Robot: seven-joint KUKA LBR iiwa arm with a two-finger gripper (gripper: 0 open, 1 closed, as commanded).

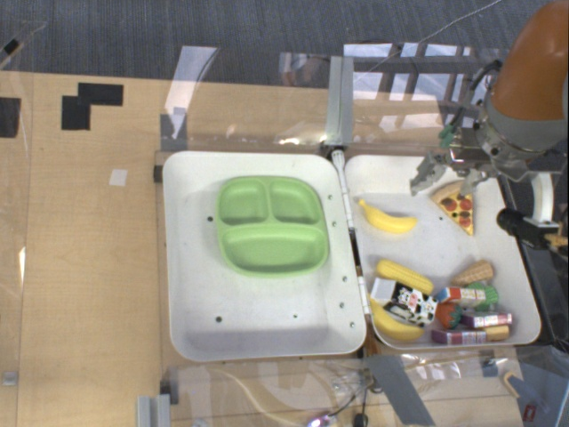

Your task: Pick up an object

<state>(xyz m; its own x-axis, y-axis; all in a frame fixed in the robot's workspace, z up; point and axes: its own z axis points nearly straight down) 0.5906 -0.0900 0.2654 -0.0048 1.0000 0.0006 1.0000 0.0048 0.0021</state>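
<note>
camera view: 2 shallow white bins sit side by side on the wooden bench. the left bin [196, 327] carries a green divided plate [270, 225] with 3 compartments, lying flat near its middle.

the right bin [526, 314] holds the toys. a banana [388, 220] lies alone in the upper left part of this bin, well apart from the heap below. a pizza slice [459, 207] lies near the upper right, its tip pointing down and to the right. along the lower edge is a cluster: a second banana [405, 276] above a black-and-white spotted toy (it looks like a small cow) [411, 303], a third banana [396, 324] curving under it at the bin's lower left corner, a tan cone-shaped piece [475, 272], a red piece [452, 314] and 2 small bottle-like items [473, 327] lying on their sides.

the arm [532, 69] comes in from the right, its orange band at the top right. the gripper [451, 175] hangs over the upper right part of the right bin, just beside the pizza slice. its 2 fingers are spread apart, 1 dark fingertip [423, 178] pointing left toward the bare bin floor, the other close above the top of the pizza slice; whether it touches the slice cannot be told. nothing lies between the fingers.
</note>
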